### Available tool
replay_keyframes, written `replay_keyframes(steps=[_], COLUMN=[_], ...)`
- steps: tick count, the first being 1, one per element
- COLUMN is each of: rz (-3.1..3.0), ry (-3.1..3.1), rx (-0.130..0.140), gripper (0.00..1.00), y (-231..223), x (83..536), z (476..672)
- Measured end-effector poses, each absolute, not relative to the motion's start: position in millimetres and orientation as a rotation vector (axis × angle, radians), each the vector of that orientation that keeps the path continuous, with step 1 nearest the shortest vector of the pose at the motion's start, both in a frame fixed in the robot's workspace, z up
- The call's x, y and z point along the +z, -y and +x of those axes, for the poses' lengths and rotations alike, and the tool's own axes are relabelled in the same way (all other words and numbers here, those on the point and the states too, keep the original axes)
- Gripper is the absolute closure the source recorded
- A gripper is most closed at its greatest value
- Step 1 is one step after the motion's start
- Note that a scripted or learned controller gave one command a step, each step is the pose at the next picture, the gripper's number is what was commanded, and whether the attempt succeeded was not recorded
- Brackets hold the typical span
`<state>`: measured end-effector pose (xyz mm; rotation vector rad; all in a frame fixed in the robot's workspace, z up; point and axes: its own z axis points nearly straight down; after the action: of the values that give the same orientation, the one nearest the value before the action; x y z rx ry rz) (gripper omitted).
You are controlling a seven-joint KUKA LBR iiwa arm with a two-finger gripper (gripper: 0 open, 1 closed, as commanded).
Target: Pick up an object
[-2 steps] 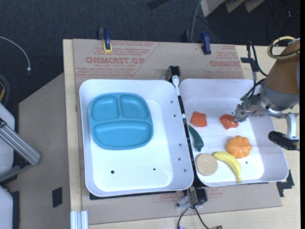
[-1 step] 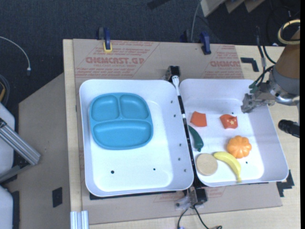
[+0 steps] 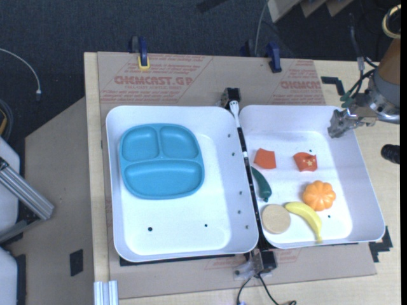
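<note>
Arm waiting at the right edge of the frame, above the right bin's upper corner.

Your gripper (image 3: pixel 337 124) is hovering over the right bin (image 3: pixel 286 121); whether it is open cannot be told. Nothing is hanging from it. Toys are lying lower right: red strawberry (image 3: pixel 306 161) nearest, orange block (image 3: pixel 265 159), pumpkin (image 3: pixel 318 195), banana (image 3: pixel 305 218). You are best aiming at the strawberry, well apart from its neighbours.

1. Lying under everything: dark blue-grey carpet floor (image 3: pixel 76 18).
2. Resting on it: a pale wooden bench (image 3: pixel 60 170), topped by a cardboard sheet (image 3: pixel 184 75) printed in red lettering.
3. Gripping the sheet's far edge: two blue clamps (image 3: pixel 141 48).
4. Trailing across the floor at left: a white cable (image 3: pixel 28 68).
5. Leaning at lower left: an aluminium rail (image 3: pixel 22 189).
</note>
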<state>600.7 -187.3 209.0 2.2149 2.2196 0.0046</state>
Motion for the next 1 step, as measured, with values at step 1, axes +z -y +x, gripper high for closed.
replay_keyframes(steps=[1], rz=[2.215], ry=[-2.218], rx=[0.004], gripper=[1.0], y=[187.4], x=[261.0], z=[602.0])
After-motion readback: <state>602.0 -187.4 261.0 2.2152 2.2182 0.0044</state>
